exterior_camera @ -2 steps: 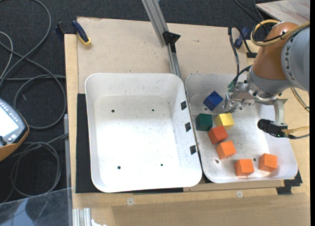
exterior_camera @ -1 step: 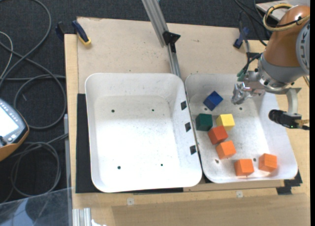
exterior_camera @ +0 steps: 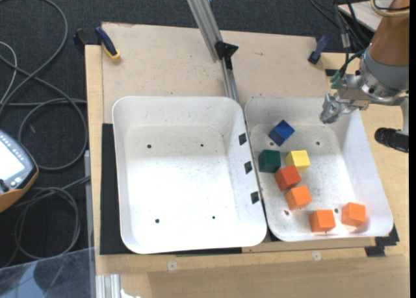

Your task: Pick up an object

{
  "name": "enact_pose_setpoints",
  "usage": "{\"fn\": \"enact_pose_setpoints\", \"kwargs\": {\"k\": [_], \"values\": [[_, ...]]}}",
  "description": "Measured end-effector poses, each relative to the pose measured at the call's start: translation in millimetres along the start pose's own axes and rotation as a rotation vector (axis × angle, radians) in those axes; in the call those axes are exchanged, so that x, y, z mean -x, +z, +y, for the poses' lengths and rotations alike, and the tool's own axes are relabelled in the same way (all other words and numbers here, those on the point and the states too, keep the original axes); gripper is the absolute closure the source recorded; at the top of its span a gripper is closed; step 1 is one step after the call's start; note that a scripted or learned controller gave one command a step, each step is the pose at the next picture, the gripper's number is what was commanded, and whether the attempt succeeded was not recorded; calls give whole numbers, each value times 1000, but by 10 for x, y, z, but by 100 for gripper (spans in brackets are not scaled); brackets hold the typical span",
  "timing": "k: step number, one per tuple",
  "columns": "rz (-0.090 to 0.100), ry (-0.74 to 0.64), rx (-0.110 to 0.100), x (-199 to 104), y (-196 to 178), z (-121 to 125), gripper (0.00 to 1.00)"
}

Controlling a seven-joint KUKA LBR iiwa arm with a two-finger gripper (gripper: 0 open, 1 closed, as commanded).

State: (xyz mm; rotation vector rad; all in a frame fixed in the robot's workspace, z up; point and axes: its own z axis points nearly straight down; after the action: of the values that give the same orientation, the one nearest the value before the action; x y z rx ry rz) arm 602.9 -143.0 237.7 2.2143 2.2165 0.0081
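Observation:
Several small blocks lie in the right bin (exterior_camera: 367, 160). A blue block (exterior_camera: 281, 132) sits nearest the back, with a green block (exterior_camera: 270, 160) and a yellow block (exterior_camera: 299, 159) just in front of it. Below them an orange-red block (exterior_camera: 287, 177) and an orange block (exterior_camera: 298, 196) form a line, and two more orange blocks (exterior_camera: 322, 220) (exterior_camera: 353, 214) rest near the front rim. My gripper (exterior_camera: 330, 111) hangs over the bin's back right part, to the right of the blue block, with nothing seen between its fingers.
The left bin (exterior_camera: 130, 128) stands beside the right one, with dark clips along their shared edge. A metal pole (exterior_camera: 207, 21) slants across the bench's back. Blue clamps (exterior_camera: 107, 42) (exterior_camera: 318, 49) grip the board's back corners. Cables lie on the floor at left.

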Motion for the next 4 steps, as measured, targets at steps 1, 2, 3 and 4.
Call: {"fn": "enact_pose_setpoints", "kwargs": {"k": [1,2,3,4], "values": [[1,0,-6,-1,-38,8,100],[5,-4,-12,-444,32,-151,100],[6,-4,-12,-972,119,-283,100],[5,-5,-13,-1434,164,-403,100]]}}
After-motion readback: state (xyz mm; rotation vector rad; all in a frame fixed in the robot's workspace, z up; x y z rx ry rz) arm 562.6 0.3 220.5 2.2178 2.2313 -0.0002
